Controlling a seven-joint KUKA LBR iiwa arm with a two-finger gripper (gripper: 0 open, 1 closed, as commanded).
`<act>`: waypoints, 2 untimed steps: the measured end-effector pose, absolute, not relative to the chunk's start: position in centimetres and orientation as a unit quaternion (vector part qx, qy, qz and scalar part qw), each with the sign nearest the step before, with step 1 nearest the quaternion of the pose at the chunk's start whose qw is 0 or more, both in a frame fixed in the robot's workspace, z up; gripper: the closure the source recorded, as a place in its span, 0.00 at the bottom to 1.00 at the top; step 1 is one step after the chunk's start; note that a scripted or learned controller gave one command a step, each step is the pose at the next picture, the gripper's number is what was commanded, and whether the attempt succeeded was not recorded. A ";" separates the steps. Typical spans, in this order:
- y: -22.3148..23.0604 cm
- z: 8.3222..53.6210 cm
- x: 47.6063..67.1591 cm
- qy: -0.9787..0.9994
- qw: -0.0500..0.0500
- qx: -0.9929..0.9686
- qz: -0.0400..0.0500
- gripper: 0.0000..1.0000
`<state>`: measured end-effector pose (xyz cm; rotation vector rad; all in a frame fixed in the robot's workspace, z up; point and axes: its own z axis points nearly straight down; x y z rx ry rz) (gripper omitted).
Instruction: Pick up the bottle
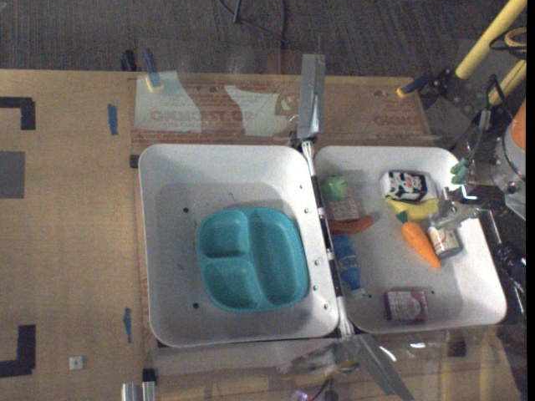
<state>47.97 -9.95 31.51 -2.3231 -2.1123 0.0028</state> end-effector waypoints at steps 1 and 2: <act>-3.8 32.6 48.0 -0.665 -0.001 -0.747 0.000 1.00; -12.0 36.2 59.3 -0.638 -0.001 -0.770 0.000 1.00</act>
